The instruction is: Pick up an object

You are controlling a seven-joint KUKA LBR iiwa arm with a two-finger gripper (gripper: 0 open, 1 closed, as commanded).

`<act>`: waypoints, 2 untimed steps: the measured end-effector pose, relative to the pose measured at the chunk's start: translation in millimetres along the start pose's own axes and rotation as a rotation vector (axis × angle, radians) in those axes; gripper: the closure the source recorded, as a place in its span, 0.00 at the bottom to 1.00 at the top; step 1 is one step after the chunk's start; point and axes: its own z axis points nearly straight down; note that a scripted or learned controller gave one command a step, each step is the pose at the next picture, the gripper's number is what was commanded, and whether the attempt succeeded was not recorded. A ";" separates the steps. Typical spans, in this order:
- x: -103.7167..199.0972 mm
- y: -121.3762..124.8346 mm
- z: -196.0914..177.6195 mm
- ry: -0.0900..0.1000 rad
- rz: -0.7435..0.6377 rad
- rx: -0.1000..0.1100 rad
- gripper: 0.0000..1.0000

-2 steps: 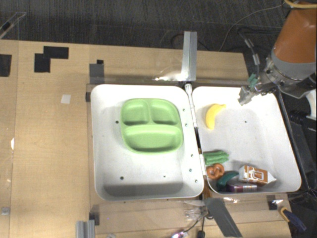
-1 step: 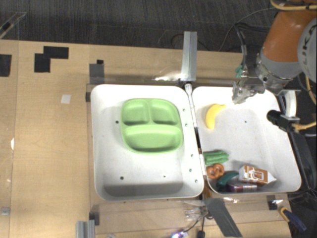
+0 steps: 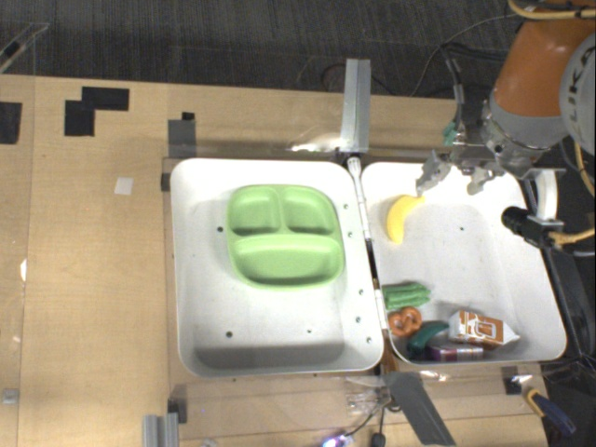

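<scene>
Two white bins are sitting side by side; in the right bin (image 3: 521,277) a yellow banana (image 3: 400,217) is lying just left of the gripper (image 3: 454,177), whose fingers are spreading open, holding nothing.

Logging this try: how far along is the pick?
Done: the gripper is over the right bin, fingers open and nothing between them. In hand: it hangs just right of the banana, above the bin's far edge. Left: closing on something and lifting; the banana and the near-corner items lie in the bin.
</scene>
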 end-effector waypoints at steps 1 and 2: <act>-3.0 42.3 70.1 0.000 -0.271 0.000 0.00; 4.0 48.6 60.2 0.000 -0.279 -0.001 0.00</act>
